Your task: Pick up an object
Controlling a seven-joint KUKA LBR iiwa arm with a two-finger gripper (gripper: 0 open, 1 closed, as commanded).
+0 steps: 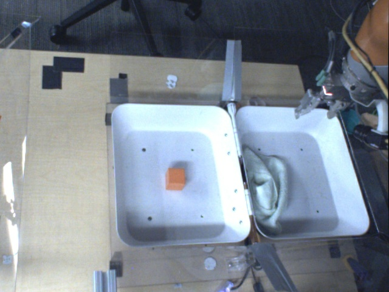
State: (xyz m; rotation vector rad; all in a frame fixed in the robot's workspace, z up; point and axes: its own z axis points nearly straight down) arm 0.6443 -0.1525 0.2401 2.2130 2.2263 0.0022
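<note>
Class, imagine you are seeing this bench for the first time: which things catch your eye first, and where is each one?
The small orange block stands out most, lying alone near the middle of the left bin. Next comes the crumpled grey-white cloth, heaped against the left wall of the right bin. The gripper hangs over that bin's far right corner, away from both things.

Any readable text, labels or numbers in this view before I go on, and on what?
None can be read.
Orange block: plain faces, no print.
Grey cloth: no label visible.
Both white bins: unmarked.
Black patches on the bench: solid shapes, no lettering.
Small white object on the bench: too small to tell.
</note>
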